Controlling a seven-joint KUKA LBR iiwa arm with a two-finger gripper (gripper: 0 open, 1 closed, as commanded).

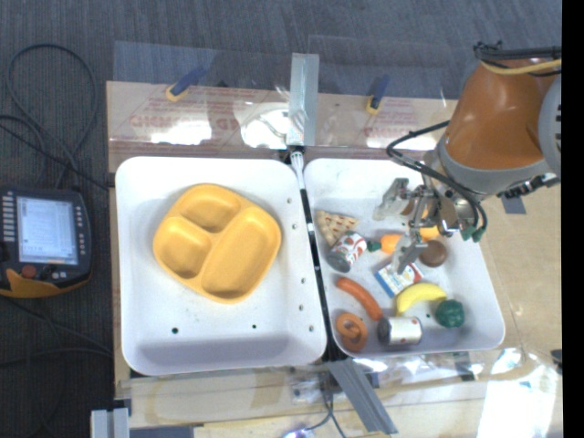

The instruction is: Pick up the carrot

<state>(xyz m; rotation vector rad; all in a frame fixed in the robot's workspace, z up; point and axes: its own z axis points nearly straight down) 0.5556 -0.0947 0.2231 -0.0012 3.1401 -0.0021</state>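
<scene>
Hovering over the right bin, your gripper stands among crowded toys; I cannot tell its closing state. You find the carrot below-left of it, near, lying free for reaching.

Arm cut off by the right and top edges. Gripper a tangle of grey metal over the right bin, finger spacing too blurred to tell. Small orange piece, perhaps the carrot, partly hidden behind gripper. Brown item half covered. Blue-and-white packet partly under banana, label unreadable. Pendant clipped by left edge.
</scene>
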